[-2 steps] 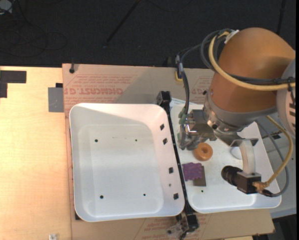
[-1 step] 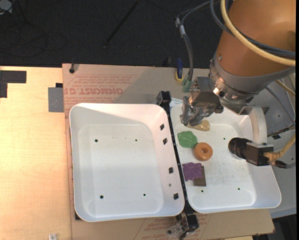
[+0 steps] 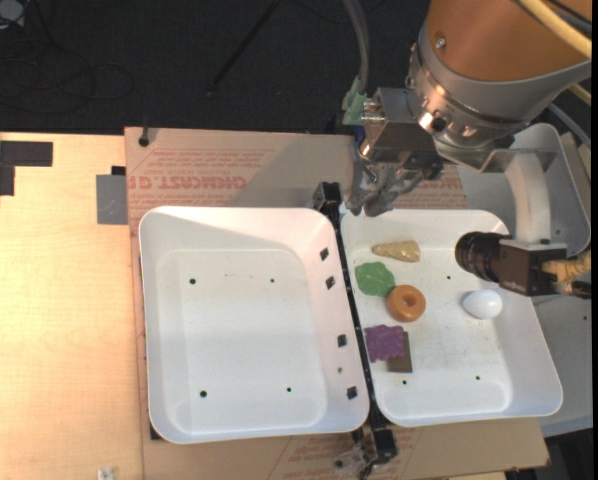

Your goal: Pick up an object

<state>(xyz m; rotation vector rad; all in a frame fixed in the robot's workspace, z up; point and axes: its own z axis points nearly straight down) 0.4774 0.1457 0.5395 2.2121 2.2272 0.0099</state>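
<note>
White bins, 2 of them, sit side by side on the table (image 3: 49, 318). The left bin (image 3: 239, 408) lies below and left of the end effector (image 3: 377, 196), which hangs over the top left corner of the right bin (image 3: 524, 388), near the divider between them. Whether it is open or closed I cannot tell, and nothing can be seen in its grip. The grey arm (image 3: 479, 58) with its orange band rises up and right of it. Below the end effector, well apart from it, lie 5 small things in the right bin: a purple block (image 3: 386, 342), a green lump (image 3: 374, 279), a tan piece (image 3: 396, 251) nearest it, an orange ring (image 3: 407, 303), and a white ball (image 3: 482, 304) off to the lower right.
</note>
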